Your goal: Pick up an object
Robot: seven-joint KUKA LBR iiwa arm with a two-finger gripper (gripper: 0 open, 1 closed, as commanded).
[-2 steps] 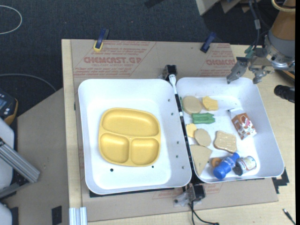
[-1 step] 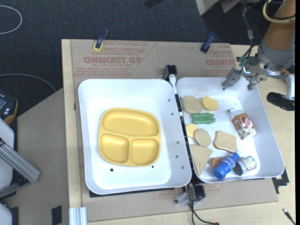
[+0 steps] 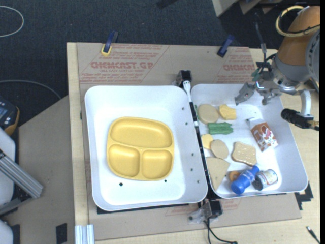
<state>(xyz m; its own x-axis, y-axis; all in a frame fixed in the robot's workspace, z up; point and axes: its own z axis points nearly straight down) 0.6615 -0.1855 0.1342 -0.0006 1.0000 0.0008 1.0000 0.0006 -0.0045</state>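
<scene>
My gripper (image 3: 254,96) hovers over the far edge of the right bin (image 3: 297,159), open, with nothing between its fingers. Below it in that bin lie a round tan cookie (image 3: 207,113), a yellow cheese piece (image 3: 228,112), a green item (image 3: 220,128) and a red-brown packet (image 3: 263,136). Nearer the front are a toast slice (image 3: 244,154), a tan disc (image 3: 219,148), a tan wedge (image 3: 217,170), a blue bottle (image 3: 245,181) and a small can (image 3: 268,177).
The left bin (image 3: 96,136) holds a yellow divided plate (image 3: 140,148). A black divider with clips (image 3: 193,118) separates the two bins. The grey and orange arm (image 3: 299,39) reaches in from the upper right. Clamps (image 3: 108,43) hold the cardboard base.
</scene>
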